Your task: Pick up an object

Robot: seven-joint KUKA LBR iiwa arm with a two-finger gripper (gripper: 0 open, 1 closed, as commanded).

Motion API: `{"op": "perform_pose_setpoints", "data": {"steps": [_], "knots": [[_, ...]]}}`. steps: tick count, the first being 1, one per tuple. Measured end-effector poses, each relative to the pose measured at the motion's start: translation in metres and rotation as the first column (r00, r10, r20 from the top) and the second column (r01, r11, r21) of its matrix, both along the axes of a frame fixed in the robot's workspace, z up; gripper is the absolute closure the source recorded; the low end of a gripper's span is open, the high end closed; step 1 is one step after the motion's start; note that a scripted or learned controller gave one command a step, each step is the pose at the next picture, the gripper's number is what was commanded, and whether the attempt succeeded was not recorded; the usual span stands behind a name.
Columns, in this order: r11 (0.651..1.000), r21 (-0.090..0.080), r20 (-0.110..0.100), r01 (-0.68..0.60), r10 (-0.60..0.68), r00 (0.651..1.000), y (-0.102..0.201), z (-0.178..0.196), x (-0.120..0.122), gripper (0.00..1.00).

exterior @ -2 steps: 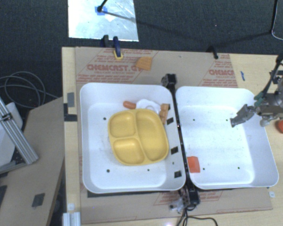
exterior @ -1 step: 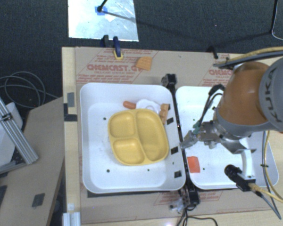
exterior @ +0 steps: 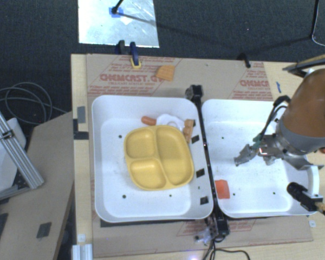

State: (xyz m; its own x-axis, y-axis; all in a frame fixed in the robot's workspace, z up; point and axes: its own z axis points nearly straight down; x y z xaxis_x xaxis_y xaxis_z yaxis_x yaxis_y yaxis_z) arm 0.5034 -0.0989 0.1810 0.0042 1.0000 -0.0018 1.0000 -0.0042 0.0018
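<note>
Hovering over the right bin (exterior: 244,199), scouting for a grab

My hand (exterior: 242,158) hangs low with nothing in it (open or closed, can't tell), because that orange block (exterior: 221,188) sits near the bin's front-left corner, just beyond it.

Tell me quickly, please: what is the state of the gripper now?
Gripper: above the right bin; whether it is open or closed cannot be told, and nothing is seen in it.

divided plate (exterior: 158,158) in left bin (exterior: 105,145), block (exterior: 221,188) in right bin (exterior: 249,207).
</note>
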Motion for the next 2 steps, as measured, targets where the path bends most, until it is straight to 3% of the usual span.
{"op": "perform_pose_setpoints", "data": {"steps": [1,2], "knots": [[1.000,-0.005,0.019,-0.001,0.001,1.000,-0.043,0.158,-0.015,0.00],[1.000,0.005,-0.009,-0.011,0.011,1.000,0.004,0.053,-0.018,0.00]]}}
